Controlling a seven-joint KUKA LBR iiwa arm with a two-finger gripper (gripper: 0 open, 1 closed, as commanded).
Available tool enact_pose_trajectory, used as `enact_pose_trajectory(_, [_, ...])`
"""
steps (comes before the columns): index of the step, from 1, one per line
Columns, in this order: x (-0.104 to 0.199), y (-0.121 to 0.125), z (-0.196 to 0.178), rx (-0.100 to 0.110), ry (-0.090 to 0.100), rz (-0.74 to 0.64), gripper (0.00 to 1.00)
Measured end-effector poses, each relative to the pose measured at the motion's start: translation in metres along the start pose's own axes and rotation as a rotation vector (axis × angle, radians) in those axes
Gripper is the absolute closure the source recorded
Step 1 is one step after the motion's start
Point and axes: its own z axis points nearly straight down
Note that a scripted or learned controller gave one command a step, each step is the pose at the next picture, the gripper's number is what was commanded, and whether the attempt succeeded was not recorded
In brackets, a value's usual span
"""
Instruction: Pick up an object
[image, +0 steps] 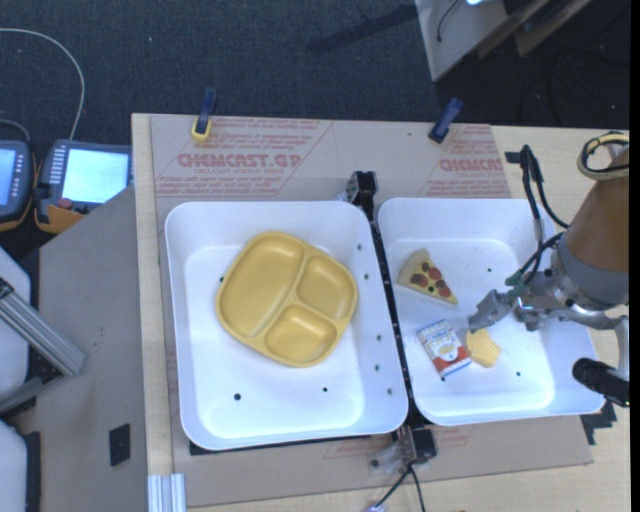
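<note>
Camera view showed three small candidates for picking in the right bin (520, 395), at the right of the frame. A small yellow block (484, 349) lay near that bin's middle, touching or just beside a white and blue carton (443, 348) with a red edge, which sat to its left. A toy pizza slice (428, 276) lay above them, apart from both. The gripper (490, 310) hung just above and slightly left of the yellow block, its grey fingers (484, 312) reaching in from the right; whether they were spread or pressed together could not be told at that angle and size, and nothing was seen between them. The arm (600, 245), with its orange band, filled the right edge of the frame.

Judging by position, the step in hand was the approach to the yellow block or the carton. Doing it well would likely mean settling on one of the two, since they sat so close that a descent between them might nudge both and grip neither. Centring over the block and closing across its narrow side seemed the safer choice.

Further out, the left bin (200, 300) held a yellow divided plate (288, 298), lying flat and well apart from the work. Both bins rested on a brown cardboard sheet (300, 150).
</note>
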Motion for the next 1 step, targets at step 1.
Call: enact_pose_trajectory(1, [0.0002, 0.0032, -0.0062, -0.013, -0.002, -0.003, 0.00])
